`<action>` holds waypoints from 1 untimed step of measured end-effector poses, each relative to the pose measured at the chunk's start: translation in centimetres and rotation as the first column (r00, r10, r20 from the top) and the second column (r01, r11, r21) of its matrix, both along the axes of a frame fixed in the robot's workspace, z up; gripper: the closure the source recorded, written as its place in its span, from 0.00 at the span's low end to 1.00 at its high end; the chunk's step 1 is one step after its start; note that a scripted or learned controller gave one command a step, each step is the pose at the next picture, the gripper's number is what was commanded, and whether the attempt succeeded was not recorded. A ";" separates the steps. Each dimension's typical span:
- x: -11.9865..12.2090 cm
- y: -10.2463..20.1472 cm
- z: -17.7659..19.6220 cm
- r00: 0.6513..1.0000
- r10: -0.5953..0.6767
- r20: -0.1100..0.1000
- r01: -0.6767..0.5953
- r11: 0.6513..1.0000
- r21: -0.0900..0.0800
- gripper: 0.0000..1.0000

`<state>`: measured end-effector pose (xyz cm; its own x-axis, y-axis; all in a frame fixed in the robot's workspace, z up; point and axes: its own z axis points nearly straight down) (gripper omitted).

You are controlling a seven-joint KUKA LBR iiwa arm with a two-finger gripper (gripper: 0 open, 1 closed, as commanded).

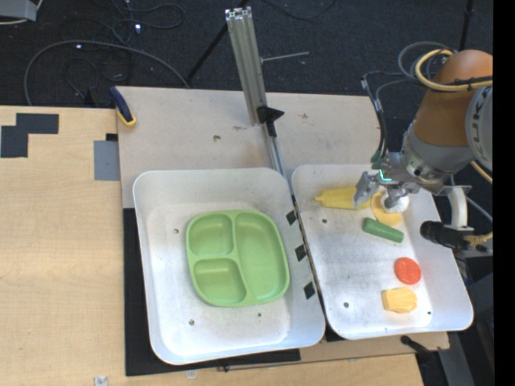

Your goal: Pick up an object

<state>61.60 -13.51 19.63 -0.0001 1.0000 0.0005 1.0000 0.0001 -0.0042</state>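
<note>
- The grey arm [451, 111] with its orange band is reaching in from the 3 o'clock side, and its tool [385, 191] is hanging low over the far end of the right bin [354, 312].
- The tool's two fingers are standing slightly apart, with nothing visibly gripped between them; the tips are sitting just above a yellow banana-shaped piece [342, 198].
- That yellow piece is lying at about 12 o'clock in the right bin, partly covered by the tool.
- A green elongated piece [382, 231] is lying just beside it, toward 5 o'clock of the tool.
- A red-orange round piece [408, 270] is resting nearer the 4 o'clock part of the bin, with a yellow chunk [399, 300] just beside it toward 6 o'clock.
- The left bin [161, 199] is carrying a green divided plate [237, 257], sitting near its centre.
- Both bins are lying side by side on the surface [185, 127].
</note>
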 end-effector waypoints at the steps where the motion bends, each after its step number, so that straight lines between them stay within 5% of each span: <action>1: 0.1 0.0 0.1 1.000 0.000 0.003 0.000 1.000 0.000 0.00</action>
